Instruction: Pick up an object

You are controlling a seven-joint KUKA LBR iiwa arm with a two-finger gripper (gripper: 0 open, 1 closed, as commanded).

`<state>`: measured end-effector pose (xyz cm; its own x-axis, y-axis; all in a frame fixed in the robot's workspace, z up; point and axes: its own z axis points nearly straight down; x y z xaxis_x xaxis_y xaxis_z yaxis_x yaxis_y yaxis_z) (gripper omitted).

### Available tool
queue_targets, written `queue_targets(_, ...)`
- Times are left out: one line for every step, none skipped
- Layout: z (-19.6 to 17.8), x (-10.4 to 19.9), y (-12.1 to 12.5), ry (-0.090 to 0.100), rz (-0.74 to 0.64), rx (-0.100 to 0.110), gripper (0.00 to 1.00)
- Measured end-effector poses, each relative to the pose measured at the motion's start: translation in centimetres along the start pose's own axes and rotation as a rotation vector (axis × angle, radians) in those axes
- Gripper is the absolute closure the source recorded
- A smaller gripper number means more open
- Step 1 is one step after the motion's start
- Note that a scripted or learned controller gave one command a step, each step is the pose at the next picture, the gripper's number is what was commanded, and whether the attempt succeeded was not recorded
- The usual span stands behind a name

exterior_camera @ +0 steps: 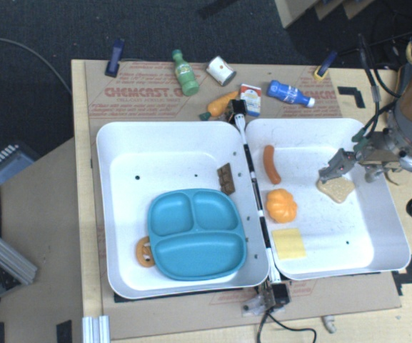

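Hovering over the bread slice (pixel 336 189) in the right bin (pixel 377 259), the gripper (pixel 332 171), grasp state unclear, is needing to descend.

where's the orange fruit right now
The round orange plastic fruit lies in the right white bin, near its left wall, between the red sausage above it and the flat yellow cheese slice below it.

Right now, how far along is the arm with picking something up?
Done: the gripper has reached into the right bin and sits just over the bread slice. In hand: closing in on that slice; I can't tell if it is gripped. Left: lifting it. The orange, hot dog and cheese slice lie untouched.
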<state>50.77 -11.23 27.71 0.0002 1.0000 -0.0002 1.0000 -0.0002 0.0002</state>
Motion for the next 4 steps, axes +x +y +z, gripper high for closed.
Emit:
queue_targets(7.8, 1.4, 3.8, 0.001, 0.000, 0.002, 0.00)
queue_targets(17.0, 0.4, 4.7, 0.000, 0.001, 0.002, 0.00)
queue_targets(19.3, 2.0, 2.5, 0.001, 0.001, 0.002, 0.00)
queue_targets(19.3, 1.8, 5.7, 0.000, 0.000, -0.001, 0.00)
